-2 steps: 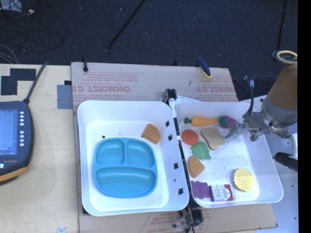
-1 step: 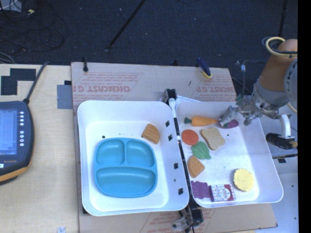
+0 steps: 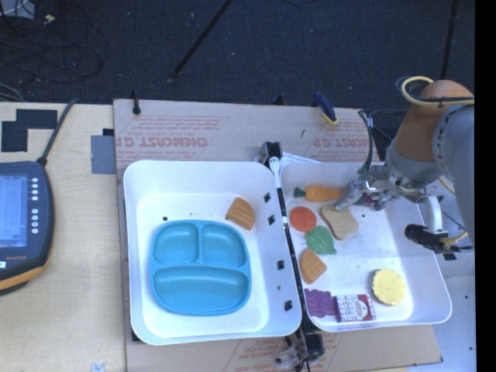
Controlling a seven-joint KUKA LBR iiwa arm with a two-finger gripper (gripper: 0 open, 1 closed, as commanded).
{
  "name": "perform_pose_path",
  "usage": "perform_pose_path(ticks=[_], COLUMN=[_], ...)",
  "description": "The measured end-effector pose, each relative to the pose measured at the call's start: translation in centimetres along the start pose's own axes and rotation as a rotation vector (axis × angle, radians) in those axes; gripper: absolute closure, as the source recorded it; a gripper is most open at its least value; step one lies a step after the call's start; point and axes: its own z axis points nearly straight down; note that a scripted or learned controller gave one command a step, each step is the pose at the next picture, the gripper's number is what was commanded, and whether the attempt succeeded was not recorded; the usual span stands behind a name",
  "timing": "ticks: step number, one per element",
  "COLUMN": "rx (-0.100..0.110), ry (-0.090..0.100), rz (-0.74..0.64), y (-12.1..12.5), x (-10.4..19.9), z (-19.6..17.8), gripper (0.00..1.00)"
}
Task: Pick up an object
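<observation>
Reaching in from the right with the grey arm (image 3: 422, 142) and hanging the jaws low over the upper part of the right bin (image 3: 434, 304), just beside the top edge of the bread slice (image 3: 339, 223); holding nothing visibly, and not showing clearly enough to tell whether spread wide or narrow. Lying flat on the bin floor near that slice: an orange carrot (image 3: 322, 194) just above it, a red round slice (image 3: 302, 219) to its left, a green leaf piece (image 3: 320, 241) touching its lower left. Sitting further down along the bin's left wall, an orange-brown wedge (image 3: 312, 266), then a purple piece (image 3: 318, 302) just beside a red and white carton (image 3: 354, 308) at the near edge. Resting well apart from these, toward the near right corner, a yellow round piece (image 3: 388, 287). Occupying the left bin (image 3: 139, 200), a blue divided plate (image 3: 200, 267), with a tan waffle-like piece (image 3: 241, 213) beside its upper right corner. Lying at the far left of the counter (image 3: 77, 301), a handheld control screen (image 3: 19, 215).
</observation>
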Motion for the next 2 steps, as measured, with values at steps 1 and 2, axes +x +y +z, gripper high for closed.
perform_pose_path(ticks=[1, 2], rx=[-0.005, 0.002], ry=[-0.003, 0.001], rz=[0.001, -0.001], y=[0.1, -0.1], x=[2.7, 5.1], z=[-0.3, -2.3], gripper=[0.00, 0.00])
